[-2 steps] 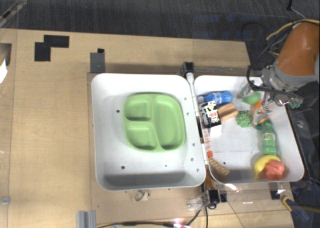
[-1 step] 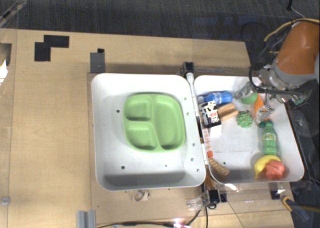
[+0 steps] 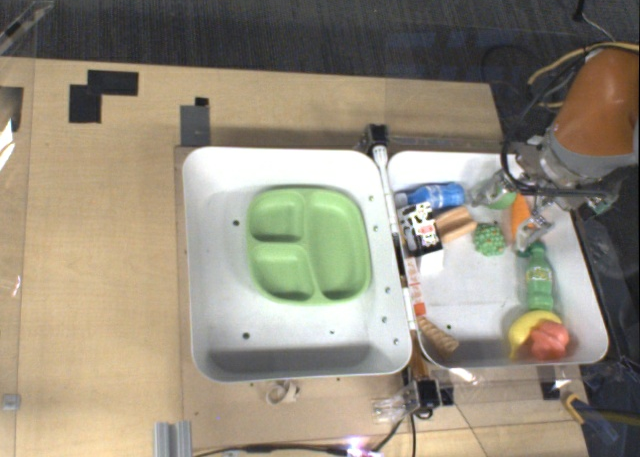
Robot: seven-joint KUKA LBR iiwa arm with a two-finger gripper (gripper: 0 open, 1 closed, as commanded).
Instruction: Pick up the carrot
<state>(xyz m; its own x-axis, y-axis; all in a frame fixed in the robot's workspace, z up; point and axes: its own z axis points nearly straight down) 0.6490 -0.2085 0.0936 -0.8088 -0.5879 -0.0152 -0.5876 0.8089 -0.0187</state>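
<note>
The claw (image 3: 527, 213) hangs low over the far right part of the right white bin (image 3: 470, 290), its fingers closed on the small orange carrot (image 3: 521, 209), which sits upright between them. Just left lies a round green bumpy ball (image 3: 489, 239); just near it, a green plastic bottle (image 3: 539, 278). Further left, the left white bin (image 3: 210, 245) on the desk (image 3: 90, 275) holds a green sectioned plate (image 3: 306, 244).

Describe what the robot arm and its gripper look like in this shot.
The arm enters from the right, with a broad rounded orange band above a grey wrist section. Dark cables loop beside it. The gripper below is a small grey-and-silver metal assembly with thin fingers.
</note>
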